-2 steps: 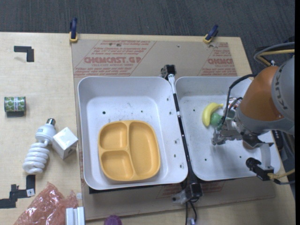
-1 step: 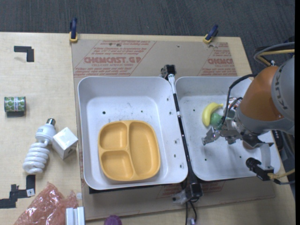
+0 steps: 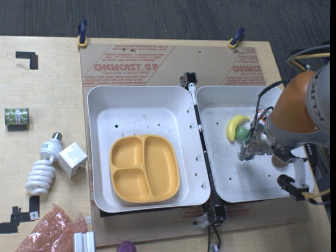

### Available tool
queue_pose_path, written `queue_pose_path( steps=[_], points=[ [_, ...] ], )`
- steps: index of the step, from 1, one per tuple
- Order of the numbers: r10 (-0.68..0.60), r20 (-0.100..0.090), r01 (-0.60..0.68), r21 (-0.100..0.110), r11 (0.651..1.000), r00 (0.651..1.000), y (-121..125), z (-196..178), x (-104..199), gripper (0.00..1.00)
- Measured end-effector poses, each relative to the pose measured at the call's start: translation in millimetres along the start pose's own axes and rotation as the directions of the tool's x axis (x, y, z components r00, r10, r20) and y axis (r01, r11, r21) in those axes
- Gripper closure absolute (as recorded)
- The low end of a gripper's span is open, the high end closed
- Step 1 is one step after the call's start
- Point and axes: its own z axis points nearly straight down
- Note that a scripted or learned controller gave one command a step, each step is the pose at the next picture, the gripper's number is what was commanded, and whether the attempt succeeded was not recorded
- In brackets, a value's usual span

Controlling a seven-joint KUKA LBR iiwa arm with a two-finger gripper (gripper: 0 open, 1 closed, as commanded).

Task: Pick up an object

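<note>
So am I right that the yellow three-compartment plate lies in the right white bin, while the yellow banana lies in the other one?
Not quite: the camera view shows the yellow three-compartment plate in the left white bin, and the yellow banana in the right white bin.

- A yellow three-compartment plastic plate (image 3: 144, 168) is lying in the left white bin (image 3: 100, 101).
- A white spiral light bulb (image 3: 43, 165) is resting beside a small white cube (image 3: 73, 159).
- A small green can (image 3: 16, 117) is lying well apart on the bench.
</note>
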Motion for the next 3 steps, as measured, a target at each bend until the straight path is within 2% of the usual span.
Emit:
queue_pose_path(
  steps=[1,2,3],
  points=[
    [0.000,0.000,0.000,0.000,1.000,1.000,0.0,0.0,0.0,0.00],
    [0.000,-0.002,0.000,0.004,1.000,1.000,-34.3,19.6,16.2,0.00],
    [0.001,-0.001,-0.001,0.001,1.000,1.000,-32.8,9.8,15.5,1.00]
  ],
)
